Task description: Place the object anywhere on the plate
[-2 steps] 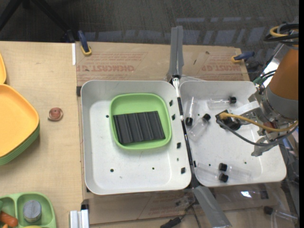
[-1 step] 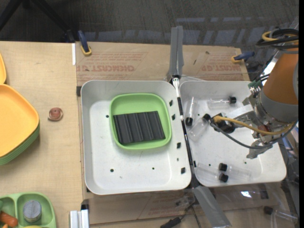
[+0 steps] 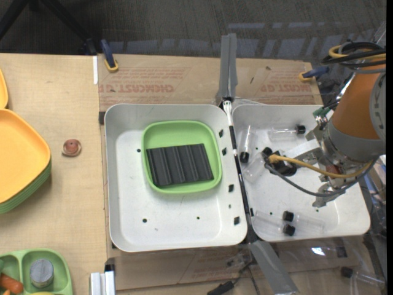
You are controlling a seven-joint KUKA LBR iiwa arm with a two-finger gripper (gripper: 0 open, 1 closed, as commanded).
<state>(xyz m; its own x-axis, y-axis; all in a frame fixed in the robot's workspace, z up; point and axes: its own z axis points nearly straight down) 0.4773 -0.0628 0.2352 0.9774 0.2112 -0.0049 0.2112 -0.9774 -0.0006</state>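
The gripper (image 3: 331, 177) hangs over the right bin (image 3: 344, 223), its grip impossible to judge; the dark ridged object (image 3: 181, 165) already lies on the green plate (image 3: 153, 137) far off to its side; any further reach risks knocking it loose.

The two bins (image 3: 123, 226) are smooth white plastic with a slight sheen. The left bin holds a green plate (image 3: 181, 134) of smooth matt plastic, carrying a dark grey ribbed slab (image 3: 179, 165) with a matt finish. The bench (image 3: 49, 91) is pale wood-look board, smooth and matt. Brown cardboard (image 3: 159, 88) with red print lies under the bins; its surface is dull and papery. The arm (image 3: 362, 109) has a glossy orange band above matt grey casing. Yellow and black cables (image 3: 301, 165) appear rubber-coated. Stacked yellow plates (image 3: 21, 158) at the left are smooth plastic. The floor (image 3: 184, 11) is rough dark carpet.
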